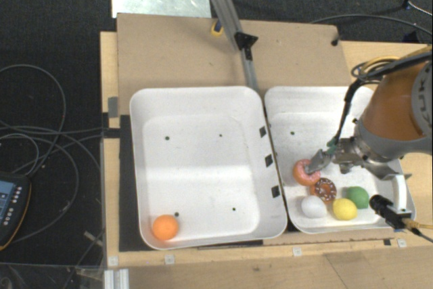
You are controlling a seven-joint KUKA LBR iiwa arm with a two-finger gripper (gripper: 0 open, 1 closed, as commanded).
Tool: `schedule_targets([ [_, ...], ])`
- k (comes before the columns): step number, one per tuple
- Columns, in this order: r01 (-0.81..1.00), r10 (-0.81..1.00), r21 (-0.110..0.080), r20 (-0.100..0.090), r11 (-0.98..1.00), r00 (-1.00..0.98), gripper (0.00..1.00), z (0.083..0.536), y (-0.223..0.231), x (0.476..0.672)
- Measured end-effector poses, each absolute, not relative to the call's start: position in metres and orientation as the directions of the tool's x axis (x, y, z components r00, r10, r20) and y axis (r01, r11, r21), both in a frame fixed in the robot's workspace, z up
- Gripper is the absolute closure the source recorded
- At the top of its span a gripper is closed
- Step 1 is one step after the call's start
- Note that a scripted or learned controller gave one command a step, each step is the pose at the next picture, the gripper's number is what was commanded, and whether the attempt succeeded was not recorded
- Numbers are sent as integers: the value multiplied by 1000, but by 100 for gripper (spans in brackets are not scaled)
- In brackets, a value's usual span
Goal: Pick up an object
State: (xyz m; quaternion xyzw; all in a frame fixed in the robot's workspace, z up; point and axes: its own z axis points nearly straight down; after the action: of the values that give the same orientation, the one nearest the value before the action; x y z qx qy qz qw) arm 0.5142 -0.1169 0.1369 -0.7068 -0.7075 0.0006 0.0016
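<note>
Near edge, left bin [203,101]: an orange ball [165,227] is lying in its near-left corner. Right bin [298,105]: a white ball [312,206], a yellow ball [344,209], a green ball [357,197], a chocolate sprinkled doughnut [325,189] and a pink doughnut [306,173] are clustering together. The gripper [319,162] is reaching down at the pink doughnut; whether it is open or closed cannot be told. Judged step: approach, calling next for a closing grasp and lift.

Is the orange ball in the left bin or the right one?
In the left bin. The round orange ball rests on the floor of the shallow white left bin, in its near-left corner, apart from the gripper over the right bin.
</note>
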Motion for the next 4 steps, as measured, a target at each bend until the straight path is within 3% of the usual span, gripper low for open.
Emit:
schedule_targets([
  [1,1000,1000,3,0,1,-1,100,150,-118,516],
  [3,1000,1000,8,-2,5,-5,100,262,-122,522],
  [4,1000,1000,4,-1,5,-5,100,286,-122,523],
])
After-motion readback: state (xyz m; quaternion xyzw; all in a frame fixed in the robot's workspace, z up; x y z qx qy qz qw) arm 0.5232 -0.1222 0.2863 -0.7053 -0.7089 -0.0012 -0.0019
